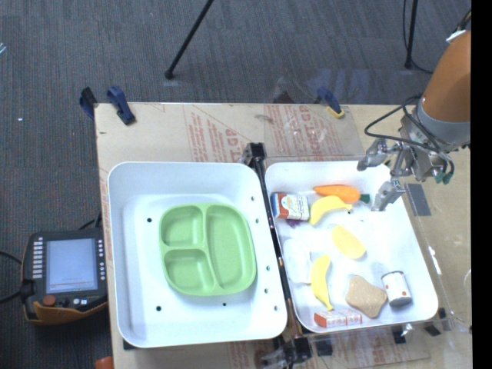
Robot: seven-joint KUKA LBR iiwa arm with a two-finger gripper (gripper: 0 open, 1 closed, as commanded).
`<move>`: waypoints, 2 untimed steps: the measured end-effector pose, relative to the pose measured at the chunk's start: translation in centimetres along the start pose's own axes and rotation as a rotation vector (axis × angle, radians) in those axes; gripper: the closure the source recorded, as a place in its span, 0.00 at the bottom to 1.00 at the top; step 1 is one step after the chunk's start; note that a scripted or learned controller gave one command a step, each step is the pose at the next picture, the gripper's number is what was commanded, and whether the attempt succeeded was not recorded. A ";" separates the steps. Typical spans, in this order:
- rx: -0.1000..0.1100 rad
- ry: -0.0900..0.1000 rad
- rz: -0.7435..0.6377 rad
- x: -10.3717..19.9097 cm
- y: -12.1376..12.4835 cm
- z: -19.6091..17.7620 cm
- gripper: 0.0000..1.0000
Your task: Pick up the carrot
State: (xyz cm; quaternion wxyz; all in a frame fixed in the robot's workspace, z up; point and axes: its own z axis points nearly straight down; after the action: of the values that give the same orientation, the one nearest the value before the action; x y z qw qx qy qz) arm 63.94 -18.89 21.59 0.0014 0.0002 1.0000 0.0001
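While the arm reaches in from the right, its orange band [453,79] sits high at the frame's edge and the gripper [390,179] hangs over the far right corner of the right bin [427,264]. Fingers look spread apart, nothing between them — one finger [374,154] up near the bin's back rim, the other [387,194] lower, pointing down toward the bin floor.

And the carrot [338,193] — it's lying on its side along the back of the right bin, green end toward the gripper, just left of that lower finger and apart from it. Right below it, touching or nearly so, a banana [329,208], with a small red-and-white packet [290,206] just to the left.

Further forward, a pale yellow lemon-like piece [347,241] mid-bin, a second banana [321,280] standing lengthwise, a slice of bread [364,296] at the front, a small can [397,288] beside it on the right, and a flat red-and-white box [338,319] against the front wall.

Over in the left bin [127,206], a green divided plate [207,250] sits in the middle. Off the bench, lower left, the teach pendant [65,274] rests on the floor.
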 end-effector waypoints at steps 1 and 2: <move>-0.001 0.008 0.366 1.1 -0.3 11.2 0.00; 0.002 0.008 0.509 0.4 2.6 12.8 0.00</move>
State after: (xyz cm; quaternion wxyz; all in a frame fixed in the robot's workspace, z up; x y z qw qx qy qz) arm 63.56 -16.28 8.77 -0.0028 0.2521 0.9677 -0.0006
